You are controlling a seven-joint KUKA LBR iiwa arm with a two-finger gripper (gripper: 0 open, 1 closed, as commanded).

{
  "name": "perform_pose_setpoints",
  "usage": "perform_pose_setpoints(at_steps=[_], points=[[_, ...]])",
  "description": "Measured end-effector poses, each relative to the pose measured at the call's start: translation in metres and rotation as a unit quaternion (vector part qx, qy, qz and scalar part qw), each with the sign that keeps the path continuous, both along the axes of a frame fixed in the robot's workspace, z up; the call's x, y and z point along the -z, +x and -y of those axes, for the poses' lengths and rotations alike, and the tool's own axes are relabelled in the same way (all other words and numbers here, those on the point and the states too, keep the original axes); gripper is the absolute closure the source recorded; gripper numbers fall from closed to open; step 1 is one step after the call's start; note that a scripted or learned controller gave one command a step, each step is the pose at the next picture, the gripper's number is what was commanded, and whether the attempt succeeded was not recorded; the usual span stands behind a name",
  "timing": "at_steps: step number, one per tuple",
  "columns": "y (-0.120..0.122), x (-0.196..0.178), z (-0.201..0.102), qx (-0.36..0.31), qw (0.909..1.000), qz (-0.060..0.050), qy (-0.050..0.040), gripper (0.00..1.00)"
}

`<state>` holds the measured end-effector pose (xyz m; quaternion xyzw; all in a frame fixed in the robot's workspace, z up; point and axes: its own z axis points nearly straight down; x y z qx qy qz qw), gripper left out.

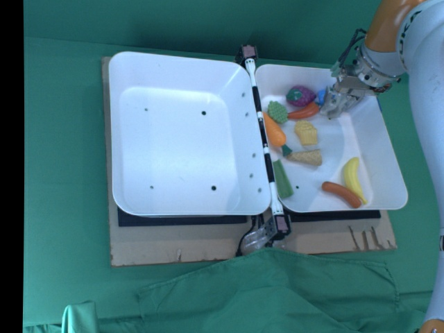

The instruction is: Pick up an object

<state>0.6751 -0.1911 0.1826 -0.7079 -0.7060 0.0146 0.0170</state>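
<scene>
Gripper point(335, 108) sits low in the right bin point(388, 179) at approx 12 o'clock, beside a blue toy point(321, 96); can't tell its grip state.

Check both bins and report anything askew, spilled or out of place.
Nothing looks spilled or damaged. The toy foods all lie inside the right bin. The carrot and green vegetable are pressed against the divider side, and the gripper hangs by the bin's far edge.
</scene>
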Motion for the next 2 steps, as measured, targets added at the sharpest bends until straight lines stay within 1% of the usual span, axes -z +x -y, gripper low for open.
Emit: perform_pose_setpoints(at_steps=[1,2], points=[[-0.0005,0.0003,0.0017,0.002,1.0,0.002,-0.0015,0.0],[0.0055,0.0001,-0.0006,0.004,1.0,-0.004,-0.0044,0.0]])
